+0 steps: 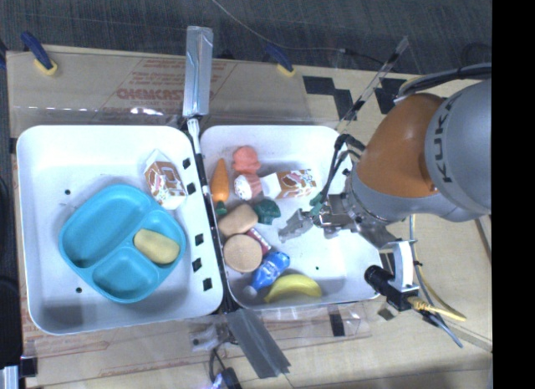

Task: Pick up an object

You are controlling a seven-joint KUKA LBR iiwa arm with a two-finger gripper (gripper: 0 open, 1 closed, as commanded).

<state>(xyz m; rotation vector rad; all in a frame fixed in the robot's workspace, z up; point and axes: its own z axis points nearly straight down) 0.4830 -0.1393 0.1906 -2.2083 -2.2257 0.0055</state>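
Note:
My gripper [311, 224] hangs over the bare floor in the middle of the right bin [334, 140], open, with nothing between its fingers. To its left lie a tan bun [238, 218], a round brown biscuit [242, 253], a dark green piece [267, 209] and a blue toy [269, 268]. A yellow banana [292, 288] rests by the bin's front wall. Further back are an orange carrot [220, 181], a pink lump [246, 159], a small white and red bottle [248, 186] and a snack packet [294, 182].
The left bin [42, 153] holds a blue divided plate [100, 245] with a yellow potato-like piece [157, 246] on it, and a snack packet [165, 180] by the divider. The grey and orange arm [418, 161] covers the right bin's right side.

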